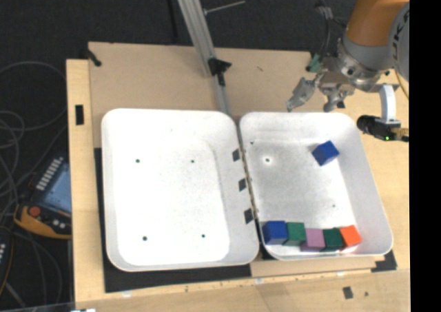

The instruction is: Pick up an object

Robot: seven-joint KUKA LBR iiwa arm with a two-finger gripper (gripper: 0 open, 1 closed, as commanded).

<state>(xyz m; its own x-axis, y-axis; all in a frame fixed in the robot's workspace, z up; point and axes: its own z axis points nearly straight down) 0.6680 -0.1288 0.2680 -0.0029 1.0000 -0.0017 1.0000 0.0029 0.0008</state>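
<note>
A tan table [158, 76] bears two white bins [124, 166], with a metal pole [196, 21] slanting behind and a handheld pendant [48, 197] at left.

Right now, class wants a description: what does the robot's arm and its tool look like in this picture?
The arm is a thick rounded column with an orange band over a grey metallic wrist section. Below it sits the tool, made of pale grey metal with two slim fingers. A small green part and thin dark cables show beside the wrist.
</note>
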